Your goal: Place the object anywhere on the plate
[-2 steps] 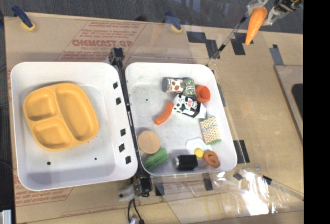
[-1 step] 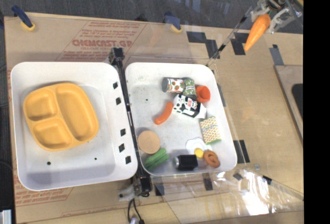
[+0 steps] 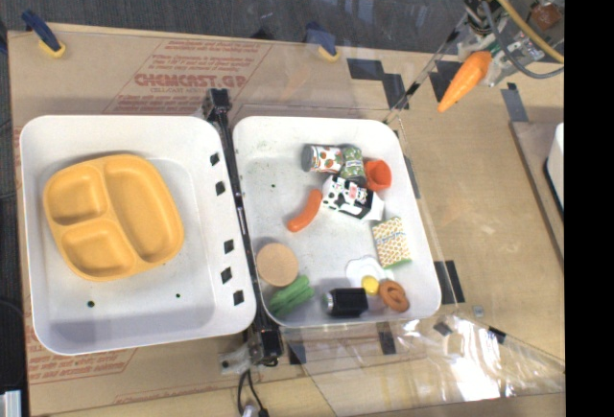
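A yellow plate (image 3: 144, 214) with three compartments lies in the left bin (image 3: 58, 319), nothing on it. My gripper (image 3: 491, 49) is high at the top right, outside both bins and over the bare bench. It is shut on the green end of an orange toy carrot (image 3: 463, 81), which hangs tilted down to the left, just past the right bin's far right corner. The plate is far to the left of the carrot, across the whole right bin.
The right bin (image 3: 259, 166) holds several toys: a printed can (image 3: 324, 157), a red cup (image 3: 378, 174), a cow-patterned carton (image 3: 347, 198), an orange sausage (image 3: 305, 211), a checkered packet (image 3: 391, 242), a tan disc (image 3: 277, 264), a green pepper (image 3: 291, 294) and a donut (image 3: 392, 294). A black divider (image 3: 228, 204) separates the bins.
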### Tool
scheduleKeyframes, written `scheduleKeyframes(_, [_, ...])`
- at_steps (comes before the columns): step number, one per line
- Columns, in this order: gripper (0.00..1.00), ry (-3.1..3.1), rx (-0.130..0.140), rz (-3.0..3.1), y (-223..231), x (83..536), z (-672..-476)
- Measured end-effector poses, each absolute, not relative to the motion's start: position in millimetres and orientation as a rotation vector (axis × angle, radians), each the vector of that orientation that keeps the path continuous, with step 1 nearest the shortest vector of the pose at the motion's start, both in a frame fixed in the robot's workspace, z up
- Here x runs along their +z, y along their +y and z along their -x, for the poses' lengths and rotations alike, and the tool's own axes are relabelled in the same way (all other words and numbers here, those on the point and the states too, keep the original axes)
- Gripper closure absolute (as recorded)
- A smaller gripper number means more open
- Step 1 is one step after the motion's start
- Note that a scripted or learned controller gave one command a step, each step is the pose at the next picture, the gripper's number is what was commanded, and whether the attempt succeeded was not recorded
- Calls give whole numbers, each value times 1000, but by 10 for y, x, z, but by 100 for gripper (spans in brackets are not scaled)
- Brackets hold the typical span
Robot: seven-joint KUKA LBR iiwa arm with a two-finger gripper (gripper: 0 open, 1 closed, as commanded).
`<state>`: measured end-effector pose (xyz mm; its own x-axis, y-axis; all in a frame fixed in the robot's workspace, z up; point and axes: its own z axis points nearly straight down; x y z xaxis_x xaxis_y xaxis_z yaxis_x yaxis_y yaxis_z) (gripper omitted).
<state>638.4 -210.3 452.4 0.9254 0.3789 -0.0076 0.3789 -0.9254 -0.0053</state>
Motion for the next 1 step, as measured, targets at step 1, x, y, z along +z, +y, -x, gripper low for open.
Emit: scheduleKeyframes(1, [100, -618, 28, 3072, -2080, 3434, -6438])
